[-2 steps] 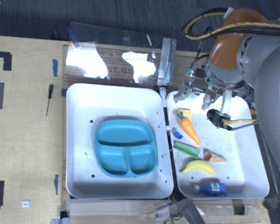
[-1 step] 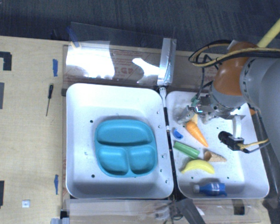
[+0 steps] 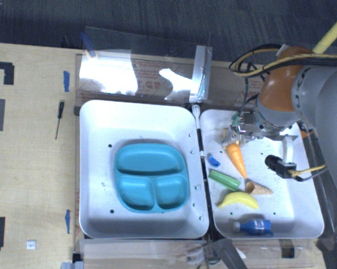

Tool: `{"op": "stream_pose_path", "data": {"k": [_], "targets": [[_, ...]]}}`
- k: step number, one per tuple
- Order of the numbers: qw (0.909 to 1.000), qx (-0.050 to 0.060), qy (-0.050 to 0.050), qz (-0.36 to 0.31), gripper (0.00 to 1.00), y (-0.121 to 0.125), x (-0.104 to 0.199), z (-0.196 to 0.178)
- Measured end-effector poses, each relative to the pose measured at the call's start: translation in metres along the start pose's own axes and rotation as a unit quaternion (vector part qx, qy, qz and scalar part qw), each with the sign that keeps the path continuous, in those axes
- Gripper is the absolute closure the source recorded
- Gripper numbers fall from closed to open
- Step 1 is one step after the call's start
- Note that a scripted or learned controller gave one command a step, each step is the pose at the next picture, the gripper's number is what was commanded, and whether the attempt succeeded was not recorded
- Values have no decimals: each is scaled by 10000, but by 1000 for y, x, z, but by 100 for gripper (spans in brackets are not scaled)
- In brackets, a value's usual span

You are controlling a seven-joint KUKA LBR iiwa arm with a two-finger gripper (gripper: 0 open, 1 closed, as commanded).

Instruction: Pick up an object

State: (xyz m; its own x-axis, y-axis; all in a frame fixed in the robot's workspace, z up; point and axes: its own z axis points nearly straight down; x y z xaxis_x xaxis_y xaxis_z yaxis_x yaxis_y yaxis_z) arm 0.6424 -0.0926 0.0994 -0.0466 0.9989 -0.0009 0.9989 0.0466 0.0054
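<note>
Camera view: left bin (image 3: 92, 172) has a blue divided tray (image 3: 150, 177) at centre, with bare floor all round. Right bin (image 3: 306, 216) is crowded on its left half: green stick (image 3: 224, 178), carrot (image 3: 236, 156), banana (image 3: 239, 200), cone (image 3: 258, 189), blue bottle (image 3: 255, 226) by the near rim. Gripper (image 3: 241, 130) sits just above the carrot's top; grip state can't be told.

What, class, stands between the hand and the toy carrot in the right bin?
Nothing visible does. The hand hovers just above the thick end of the toy carrot in the right bin. The green stick and the banana lie beyond the carrot's tip.
</note>
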Motion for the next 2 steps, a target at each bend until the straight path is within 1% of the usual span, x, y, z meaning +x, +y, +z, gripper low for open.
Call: {"op": "stream_pose_path", "data": {"k": [1, 2], "targets": [[9929, 31, 7, 1185, 100, -34, -1, -41], [9900, -10, -3, -1411, 100, -42, 19, -124]]}}
